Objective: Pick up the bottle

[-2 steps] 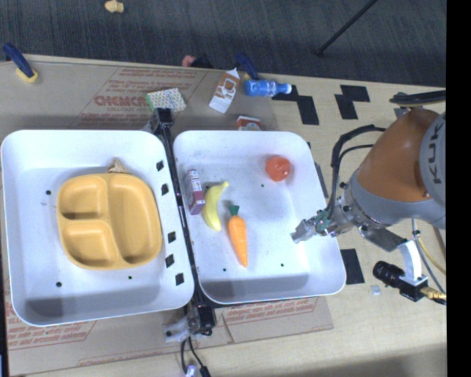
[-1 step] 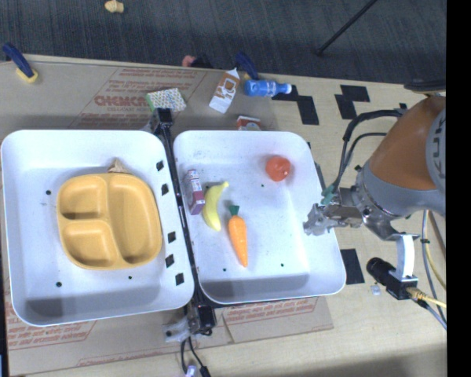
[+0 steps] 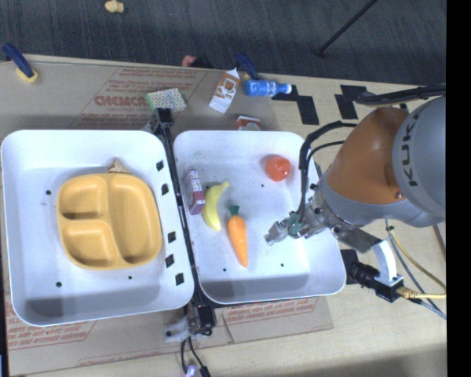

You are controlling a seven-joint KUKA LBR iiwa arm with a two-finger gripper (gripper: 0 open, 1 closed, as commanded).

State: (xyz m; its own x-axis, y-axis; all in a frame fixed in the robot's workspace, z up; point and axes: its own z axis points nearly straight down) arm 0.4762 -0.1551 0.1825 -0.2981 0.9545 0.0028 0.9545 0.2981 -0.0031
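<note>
on the tabletop (image 3: 86, 108) in front of me sit two shallow white bins side by side. the left bin (image 3: 20, 210) holds a yellow divided plate (image 3: 108, 218) with three compartments, lying flat near the bin's middle. the right bin (image 3: 220, 285) holds a small purple box (image 3: 195, 192) by its left wall, a banana (image 3: 213, 205) just beside that box, a carrot (image 3: 238, 238) just right of the banana with its green top pointing away from me, and a red tomato (image 3: 277, 167) toward the far right corner. the bottle (image 3: 265, 89), blue with a pale cap end, lies on its side on the tabletop beyond the right bin's far rim, outside both bins, next to a small white and orange carton (image 3: 225, 91). my grey arm with its orange band (image 3: 365, 159) reaches in from the right, and the gripper (image 3: 280, 232) hangs low over the right side of the right bin, right of the carrot and well apart from the bottle. i cannot tell whether the fingers are open or closed from this angle, and i see nothing between them.
</note>
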